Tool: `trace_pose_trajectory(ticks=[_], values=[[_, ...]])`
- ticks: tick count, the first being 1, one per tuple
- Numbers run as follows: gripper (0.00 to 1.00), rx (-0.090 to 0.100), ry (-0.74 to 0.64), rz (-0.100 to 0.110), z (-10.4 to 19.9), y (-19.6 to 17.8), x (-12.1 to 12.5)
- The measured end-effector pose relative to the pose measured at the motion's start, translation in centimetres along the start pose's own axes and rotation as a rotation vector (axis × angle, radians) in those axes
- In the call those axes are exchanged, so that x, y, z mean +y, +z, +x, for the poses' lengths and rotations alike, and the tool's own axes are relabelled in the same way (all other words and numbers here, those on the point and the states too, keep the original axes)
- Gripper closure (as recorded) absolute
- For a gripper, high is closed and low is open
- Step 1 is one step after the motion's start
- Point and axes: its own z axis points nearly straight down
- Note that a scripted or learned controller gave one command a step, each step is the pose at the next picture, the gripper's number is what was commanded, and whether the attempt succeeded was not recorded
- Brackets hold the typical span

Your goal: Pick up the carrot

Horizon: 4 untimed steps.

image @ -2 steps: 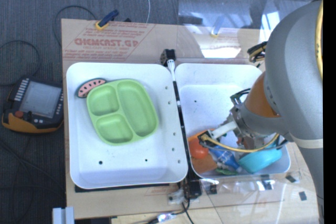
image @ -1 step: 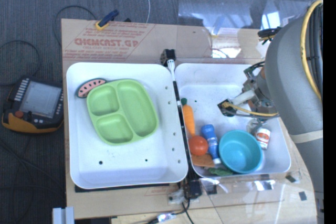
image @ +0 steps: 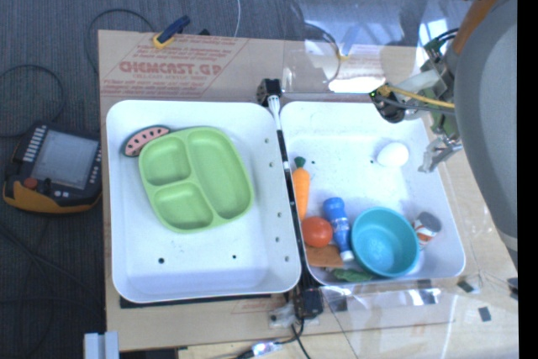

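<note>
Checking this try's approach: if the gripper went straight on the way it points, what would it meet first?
Probably the white egg-like object: the gripper at the right bin's far right seems aimed leftward, though depth is unclear. The carrot lies farther left.

Two shallow white plastic bins sit side by side on the bench. In the left bin [image: 126,265] lies a green three-compartment plastic tray [image: 195,177], with a pink watermelon-slice toy [image: 143,139] at its upper left corner. In the right bin [image: 336,126], a long orange toy carrot [image: 300,189] lies against the left wall; a round red-orange ball [image: 317,232] sits just below it, a blue-and-white bottle [image: 338,223] to the right, then a round teal bowl [image: 383,243]. A white egg-shaped object [image: 392,154] lies apart, farther back.
</note>
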Motion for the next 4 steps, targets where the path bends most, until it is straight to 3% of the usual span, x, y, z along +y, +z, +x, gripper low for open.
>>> trace_pose_trajectory(ticks=[1, 2, 3, 4], values=[[0.00, -0.020, -0.033, 0.010, -2.5, 8.5, -9.2], [0.00, -0.010, -0.057, 0.004, 5.9, 8.2, -11.2], [0.00, -0.014, -0.126, 0.004, -2.3, 8.2, -11.7], [0.00, -0.010, -0.017, 0.004, 6.0, 8.2, -11.2]])
